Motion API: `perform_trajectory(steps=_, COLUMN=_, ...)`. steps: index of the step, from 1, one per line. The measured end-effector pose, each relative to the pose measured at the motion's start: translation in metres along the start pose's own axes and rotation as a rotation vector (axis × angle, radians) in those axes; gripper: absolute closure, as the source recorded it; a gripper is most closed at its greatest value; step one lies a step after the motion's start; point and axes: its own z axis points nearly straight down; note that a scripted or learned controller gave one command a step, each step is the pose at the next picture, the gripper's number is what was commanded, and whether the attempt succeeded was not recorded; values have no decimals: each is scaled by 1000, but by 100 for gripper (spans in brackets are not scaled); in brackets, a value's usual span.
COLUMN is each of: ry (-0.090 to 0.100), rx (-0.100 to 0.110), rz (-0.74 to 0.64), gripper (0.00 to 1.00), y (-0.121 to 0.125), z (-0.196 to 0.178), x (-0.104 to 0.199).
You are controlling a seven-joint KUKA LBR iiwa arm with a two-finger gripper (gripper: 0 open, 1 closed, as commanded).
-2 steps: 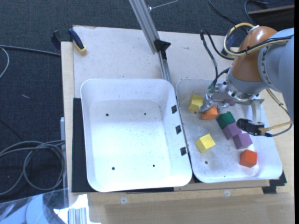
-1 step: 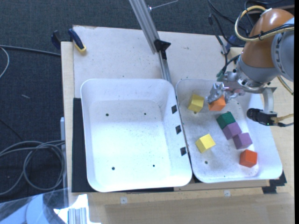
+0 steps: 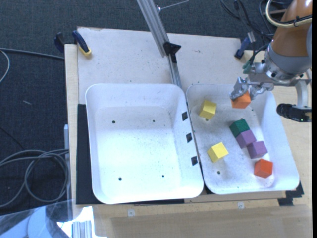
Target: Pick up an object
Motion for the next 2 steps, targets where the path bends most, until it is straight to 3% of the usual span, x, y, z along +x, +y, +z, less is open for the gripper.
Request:
perform_trajectory(steps=1, ry=1, rx=6, rz=0, gripper=100, y=1, z=-2, x=0)
perform_trajectory(steps=2, ry=6, rx=10, rz=-6, gripper=100, y=4, z=2, x=63)
